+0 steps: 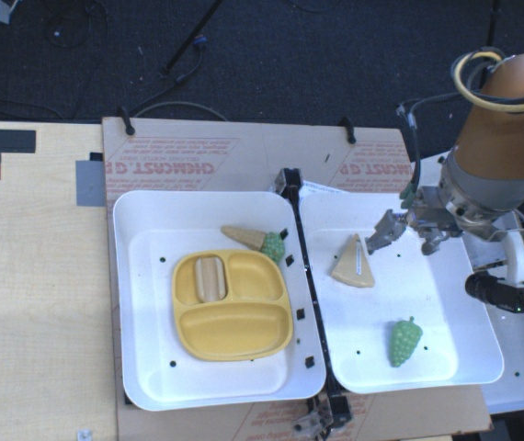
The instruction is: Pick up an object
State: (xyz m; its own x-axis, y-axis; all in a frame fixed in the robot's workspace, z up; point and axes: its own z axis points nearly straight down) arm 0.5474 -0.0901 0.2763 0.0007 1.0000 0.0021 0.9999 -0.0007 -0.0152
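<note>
Camera view shows the hand (411,231) hanging over the upper part of the right bin (483,356), reaching in from the right with its fingers spread and nothing between them. The nearest thing to it is a tan wedge like a slice of cheese (354,265), lying just beside and below the left fingertip, apart from it. Farther toward the near edge of the same bin lies a green bunch of grapes (404,340), well apart from the hand. Across the black divider, the left bin (142,246) holds a yellow divided plate (234,324) with a small tan block (210,278) in its upper left compartment, and an ice-cream cone with a green top (255,240) touching the plate's far rim.

No pick has been made yet, as I judge it. The wedge seems the likely target. Its sloped faces could let the fingers slide off, or a descent slightly to one side could push it across the smooth bin floor instead of closing around it. A low approach could also strike the bin floor.
</note>
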